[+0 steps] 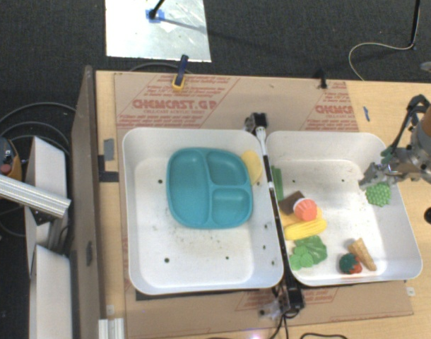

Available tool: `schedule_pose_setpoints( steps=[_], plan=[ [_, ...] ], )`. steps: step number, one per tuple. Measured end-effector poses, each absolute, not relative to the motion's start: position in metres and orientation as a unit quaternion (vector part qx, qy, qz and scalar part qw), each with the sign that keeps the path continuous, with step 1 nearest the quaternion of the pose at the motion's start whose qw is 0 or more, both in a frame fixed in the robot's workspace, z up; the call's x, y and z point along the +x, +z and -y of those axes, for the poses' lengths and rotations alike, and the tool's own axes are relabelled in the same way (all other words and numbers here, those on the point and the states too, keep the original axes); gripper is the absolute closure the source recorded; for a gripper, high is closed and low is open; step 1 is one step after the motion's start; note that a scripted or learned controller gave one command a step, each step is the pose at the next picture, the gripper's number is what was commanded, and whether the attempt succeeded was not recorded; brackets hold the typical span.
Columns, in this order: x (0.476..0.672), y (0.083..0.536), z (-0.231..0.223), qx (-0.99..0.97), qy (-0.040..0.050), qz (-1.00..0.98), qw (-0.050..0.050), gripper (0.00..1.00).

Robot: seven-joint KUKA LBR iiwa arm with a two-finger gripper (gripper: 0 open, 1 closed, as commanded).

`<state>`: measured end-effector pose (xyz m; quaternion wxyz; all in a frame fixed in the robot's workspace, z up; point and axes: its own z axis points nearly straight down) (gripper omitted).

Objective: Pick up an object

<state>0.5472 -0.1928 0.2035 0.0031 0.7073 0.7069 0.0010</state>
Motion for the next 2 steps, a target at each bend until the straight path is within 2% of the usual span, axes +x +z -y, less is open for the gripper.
schedule_pose_setpoints(
  steps=[1, 2],
  plan=[
    [0.586, 0.215, 0.125, 0.705, 0.0015, -0.71, 0.001, 1.0],
    [0.595, 0.208, 0.073, 0.704, 0.0009, -0.71, 0.001, 1.0]
  ],
)
